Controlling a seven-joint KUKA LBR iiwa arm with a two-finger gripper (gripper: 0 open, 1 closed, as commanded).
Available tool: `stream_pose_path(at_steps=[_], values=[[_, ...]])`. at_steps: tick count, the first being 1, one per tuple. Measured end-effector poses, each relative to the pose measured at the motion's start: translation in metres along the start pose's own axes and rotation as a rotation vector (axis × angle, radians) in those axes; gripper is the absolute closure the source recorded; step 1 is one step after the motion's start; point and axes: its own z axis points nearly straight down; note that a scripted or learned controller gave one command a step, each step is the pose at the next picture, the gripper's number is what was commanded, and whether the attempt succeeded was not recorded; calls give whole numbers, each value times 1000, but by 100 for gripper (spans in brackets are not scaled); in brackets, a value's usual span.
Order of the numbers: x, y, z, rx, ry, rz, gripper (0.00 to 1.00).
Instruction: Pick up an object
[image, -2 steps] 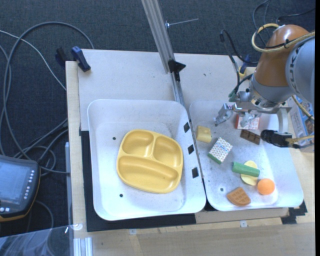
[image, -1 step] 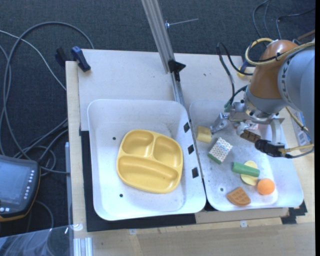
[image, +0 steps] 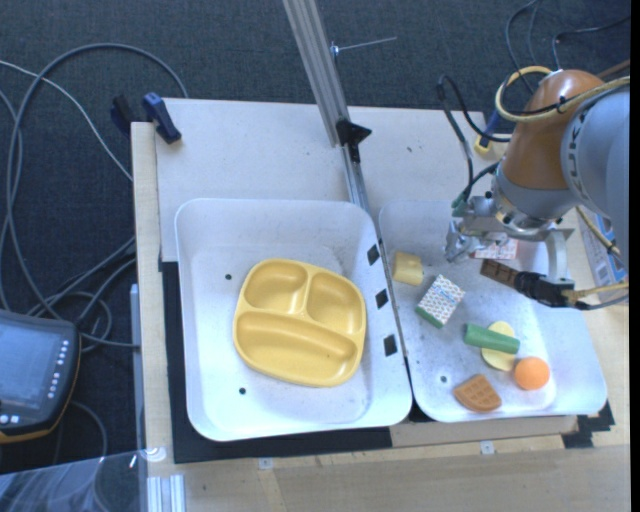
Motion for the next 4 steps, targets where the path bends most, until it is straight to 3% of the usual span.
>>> stream_pose_path(at_steps=[3,4], values=[[2,-4,-158,-7,-3,-1,100],[53,5,-136,4,1,-5,100]])
